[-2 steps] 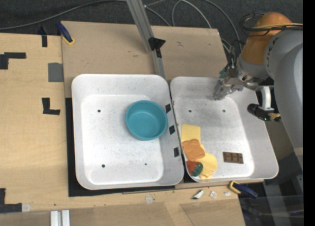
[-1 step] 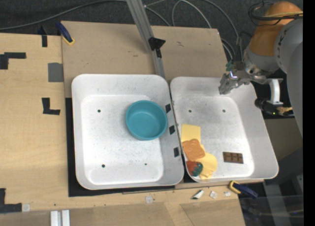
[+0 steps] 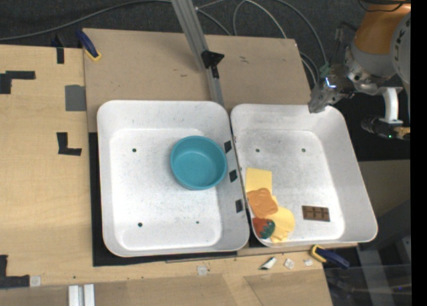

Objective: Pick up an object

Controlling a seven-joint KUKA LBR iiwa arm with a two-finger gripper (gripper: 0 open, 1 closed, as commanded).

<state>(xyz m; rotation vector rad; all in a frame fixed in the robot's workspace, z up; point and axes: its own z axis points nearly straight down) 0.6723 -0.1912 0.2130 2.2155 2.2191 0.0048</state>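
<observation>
Gripper (image 3: 319, 102) poised over the far right corner of the right white bin (image 3: 347, 145); its fingers are too small and dark to tell whether they are spread or closed, and nothing shows between them.

Taking the right white bin as landmark: the grey arm with its orange band (image 3: 381, 25) stands beyond its far right corner. Inside the bin, against its near left wall, a flat yellow square piece (image 3: 259, 179) lies with an orange lumpy piece (image 3: 261, 201) on its near edge, then a pale yellow piece (image 3: 283, 221) and a small teal-and-red object (image 3: 265, 227) touching it. A small brown chocolate-bar block (image 3: 315, 213) lies apart, towards the near right. In the left white bin (image 3: 120, 165) beside it sits a round teal plastic bowl (image 3: 197, 163), upright.
</observation>
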